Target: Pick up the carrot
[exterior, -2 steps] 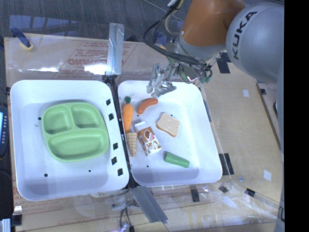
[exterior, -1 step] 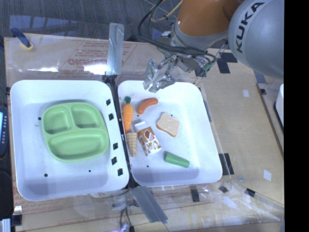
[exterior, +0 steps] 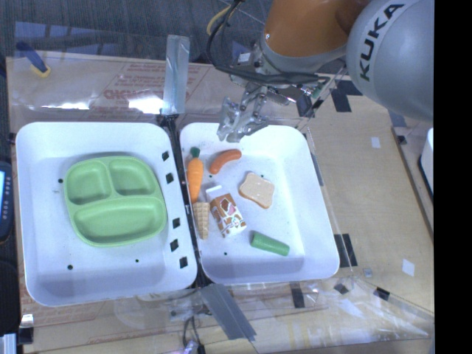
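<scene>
The right bin (exterior: 321, 253) holds all the small items. Nearest the camera lies a green cucumber piece (exterior: 269, 243), well apart from the carrot. Just beyond it stands a small printed carton (exterior: 228, 214), with an ice-cream cone (exterior: 201, 220) beside it against the bin's left wall. Further back lies a slice of toast (exterior: 257, 190).

The carrot (exterior: 195, 177) rests against the left wall of the right bin, lengthwise along the divider, green top pointing away from the camera. Its near end sits just beside the ice-cream cone. A sausage (exterior: 225, 160) lies near its far end, slightly apart.

The left bin (exterior: 37, 257) contains a green divided plate (exterior: 115, 199).

At the far rim of the right bin, the gripper (exterior: 237, 126) hovers above the bin's back left corner, beyond the sausage and off the carrot. The state of the jaws cannot be determined; the view is too cluttered at the fingertips. No item is visible between them.

Task status: the carrot lies untouched in the bin. The pick is judged not yet begun. Remaining steps: align over the carrot, descend, close, lift. The adjacent wall and cone are likely to limit finger clearance.
</scene>
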Robot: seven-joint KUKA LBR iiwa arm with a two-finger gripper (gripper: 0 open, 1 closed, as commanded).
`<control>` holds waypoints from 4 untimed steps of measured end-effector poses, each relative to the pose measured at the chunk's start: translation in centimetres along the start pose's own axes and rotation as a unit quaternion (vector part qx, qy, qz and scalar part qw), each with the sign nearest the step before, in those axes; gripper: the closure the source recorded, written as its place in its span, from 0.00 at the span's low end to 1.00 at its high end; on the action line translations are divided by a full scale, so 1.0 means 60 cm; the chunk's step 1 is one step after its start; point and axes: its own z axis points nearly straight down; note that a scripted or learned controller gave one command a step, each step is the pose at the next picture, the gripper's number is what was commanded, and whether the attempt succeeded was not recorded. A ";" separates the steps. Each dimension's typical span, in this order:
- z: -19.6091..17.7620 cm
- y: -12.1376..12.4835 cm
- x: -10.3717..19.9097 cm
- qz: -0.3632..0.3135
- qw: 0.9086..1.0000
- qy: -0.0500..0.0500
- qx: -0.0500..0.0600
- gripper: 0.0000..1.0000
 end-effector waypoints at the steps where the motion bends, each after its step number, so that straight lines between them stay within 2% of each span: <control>1: 0.027 0.003 -0.003 -0.202 0.979 0.000 -0.003 1.00; 2: 0.109 0.098 -0.092 -0.196 0.981 0.000 -0.004 1.00; 3: 0.126 0.089 -0.171 -0.413 0.911 -0.001 -0.003 1.00; 4: 0.107 0.088 -0.172 -0.413 0.911 -0.002 -0.002 1.00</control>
